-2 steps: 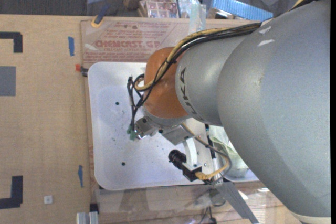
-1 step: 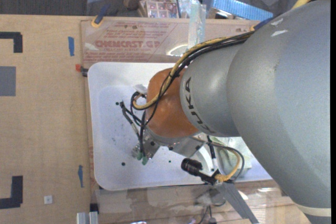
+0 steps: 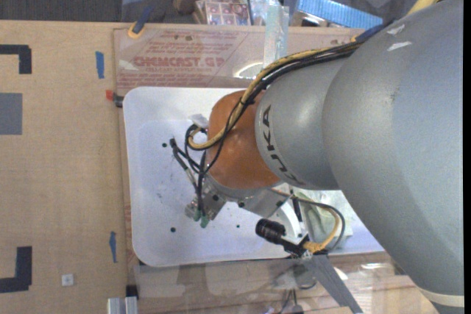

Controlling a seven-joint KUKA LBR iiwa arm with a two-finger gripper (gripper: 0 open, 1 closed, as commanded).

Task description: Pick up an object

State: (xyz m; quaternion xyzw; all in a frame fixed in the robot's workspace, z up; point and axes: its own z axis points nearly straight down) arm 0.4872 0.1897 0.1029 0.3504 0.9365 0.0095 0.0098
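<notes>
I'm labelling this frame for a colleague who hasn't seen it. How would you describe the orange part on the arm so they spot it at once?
Start at the white bin in the middle of the bench. The big grey arm reaches over it from the right. Where the grey casing ends, toward the bin's centre, sits a rounded orange band, crossed by black and yellow cables, the one warm-coloured part of the arm.

The arm (image 3: 353,99) hides much of the white bin (image 3: 147,158); the gripper (image 3: 199,213) looks too small to read
</notes>
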